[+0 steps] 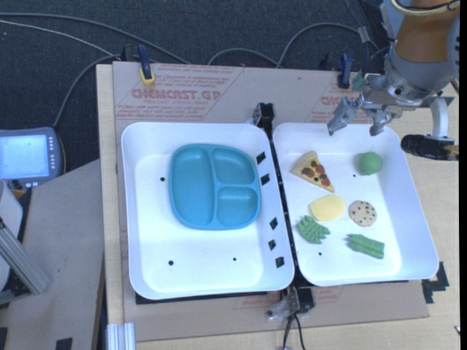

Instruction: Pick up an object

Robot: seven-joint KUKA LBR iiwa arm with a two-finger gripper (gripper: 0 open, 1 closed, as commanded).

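In the right bin (419, 232) lie a pizza slice (314, 170), a green ball (369, 162), a yellow piece (327, 208), a round cookie (362, 213), a bumpy green piece (312, 230) and a long green piece (365, 246). My gripper (357, 125) hangs open over the bin's far rim, above and behind the pizza slice and the green ball. Nothing is between its fingers (337, 123).
The left bin (146, 217) holds a blue sectioned plate (215, 187). A black divider with clips (270, 188) runs between the bins. Clamps (146, 70) and cables sit at the far edge of the board. A small screen (25, 155) stands at the left.
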